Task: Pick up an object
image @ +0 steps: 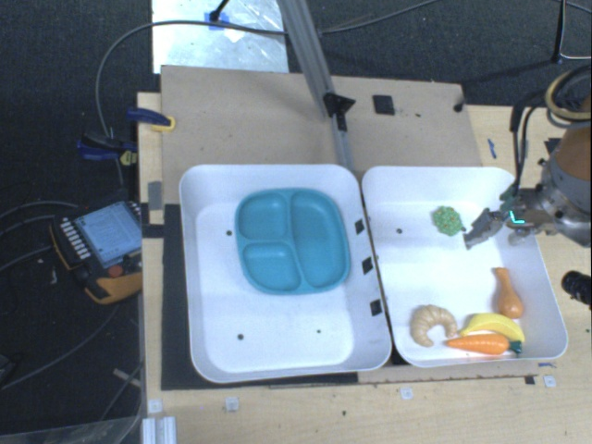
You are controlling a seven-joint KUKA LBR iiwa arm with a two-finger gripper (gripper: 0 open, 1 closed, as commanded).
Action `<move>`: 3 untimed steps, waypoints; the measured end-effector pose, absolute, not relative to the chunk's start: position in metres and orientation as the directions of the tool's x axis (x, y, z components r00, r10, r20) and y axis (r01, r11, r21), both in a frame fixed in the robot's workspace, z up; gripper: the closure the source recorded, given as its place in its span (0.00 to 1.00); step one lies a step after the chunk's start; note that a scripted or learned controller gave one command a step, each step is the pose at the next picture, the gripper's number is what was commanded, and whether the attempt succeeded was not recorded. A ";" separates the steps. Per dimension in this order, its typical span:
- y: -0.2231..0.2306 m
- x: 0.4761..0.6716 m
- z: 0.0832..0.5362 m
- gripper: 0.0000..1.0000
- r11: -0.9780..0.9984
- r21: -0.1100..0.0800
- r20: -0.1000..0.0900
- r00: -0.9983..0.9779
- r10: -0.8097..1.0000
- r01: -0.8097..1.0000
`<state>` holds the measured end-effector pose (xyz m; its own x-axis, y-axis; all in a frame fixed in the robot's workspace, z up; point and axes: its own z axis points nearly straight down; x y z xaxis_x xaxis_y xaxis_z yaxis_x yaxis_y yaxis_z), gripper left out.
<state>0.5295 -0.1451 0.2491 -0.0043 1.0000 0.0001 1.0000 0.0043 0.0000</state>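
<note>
Broccoli [448,219] | just left of claw [483,228] | seemingly apart

- Even, fairly bright overhead light; the white bins [277,340] look slightly washed out.
- Shadows are soft and short.
- Glare on the shiny sheet [222,26] at top.
- Overall softness; small items lack detail.

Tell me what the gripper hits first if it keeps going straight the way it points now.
Probably the green broccoli piece. The gripper points left across the right bin, and the broccoli lies just ahead of its tip. Its height above the bin is unclear, so it might pass over.
</note>
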 end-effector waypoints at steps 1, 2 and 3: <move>-0.145 0.530 0.250 0.00 0.005 0.002 0.000 -0.005 1.000 1.000; -0.144 0.536 0.206 0.00 0.002 -0.002 0.000 -0.002 1.000 1.000; -0.145 0.531 0.163 0.00 0.001 -0.002 0.000 -0.001 1.000 1.000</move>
<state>0.5307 -0.1447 0.1631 -0.0010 1.0000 0.0004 1.0000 0.0010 -0.0024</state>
